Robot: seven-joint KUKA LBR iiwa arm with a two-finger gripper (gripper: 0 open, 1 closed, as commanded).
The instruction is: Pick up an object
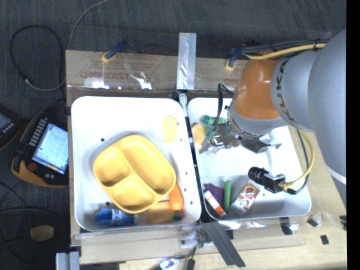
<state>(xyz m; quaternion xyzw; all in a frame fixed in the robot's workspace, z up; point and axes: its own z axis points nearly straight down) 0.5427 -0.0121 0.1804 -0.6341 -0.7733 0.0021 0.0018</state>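
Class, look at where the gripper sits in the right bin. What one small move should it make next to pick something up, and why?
Probably a short drop straight down. The gripper hangs at the right bin's upper left corner, above a green object and beside a yellow one. No object shows between its fingers, so nothing seems held yet, and those two things lie nearest.

The bench (pixel 112 66) bears two white bins (pixel 84 151) (pixel 292 201) side by side.

Divided tray (pixel 135 172) in left bin (pixel 84 151), marker (pixel 228 192) in right bin (pixel 292 201)
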